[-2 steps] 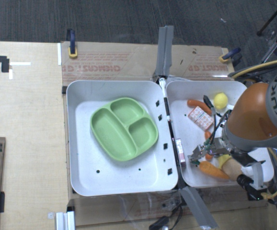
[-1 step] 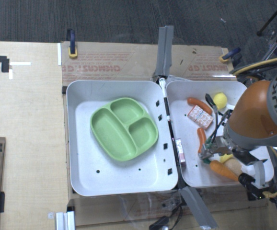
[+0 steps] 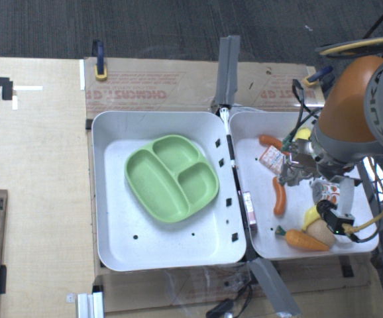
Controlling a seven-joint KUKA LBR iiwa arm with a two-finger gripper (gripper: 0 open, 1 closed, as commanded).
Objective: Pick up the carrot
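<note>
The carrot point(image 3: 305, 240) is lying loose at the right bin's point(image 3: 261, 244) front edge, apart from the gripper point(image 3: 291, 174), which is hovering mid-bin over a sausage point(image 3: 279, 196); jaw state cannot be determined.

Bright, even overhead light; soft shadows inside the white bins point(image 3: 105, 197), mild glare on their floors, and the picture is slightly soft.

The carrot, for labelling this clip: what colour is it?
Orange, with a small green stem end; the carrot lies in the right bin, seen in the camera view.
</note>
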